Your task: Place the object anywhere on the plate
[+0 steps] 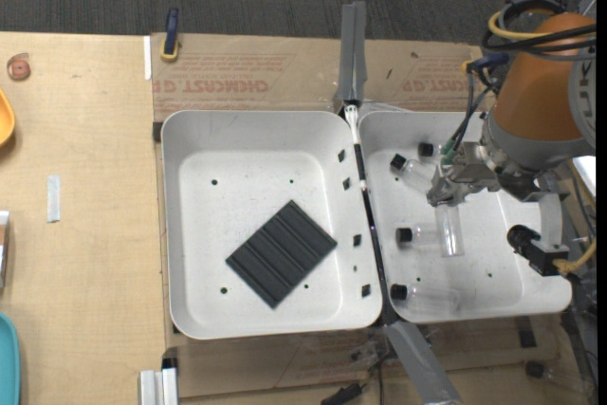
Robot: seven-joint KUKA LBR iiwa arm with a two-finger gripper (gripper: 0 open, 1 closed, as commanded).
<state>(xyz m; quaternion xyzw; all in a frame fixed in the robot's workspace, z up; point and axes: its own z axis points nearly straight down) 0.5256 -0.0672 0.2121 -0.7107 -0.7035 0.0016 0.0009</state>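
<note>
1. Plate (282, 253): dark, ribbed, lies flat in left bin (190, 204).
2. Gripper (444, 194) over right bin (493, 294); finger state unclear.
3. Clear tube (448, 232) lies just below gripper, on bin floor.

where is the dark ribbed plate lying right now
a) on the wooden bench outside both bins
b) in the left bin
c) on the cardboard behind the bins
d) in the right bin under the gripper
b: the dark ribbed plate lies flat on the floor of the left bin, while the gripper is over the right bin.
</note>
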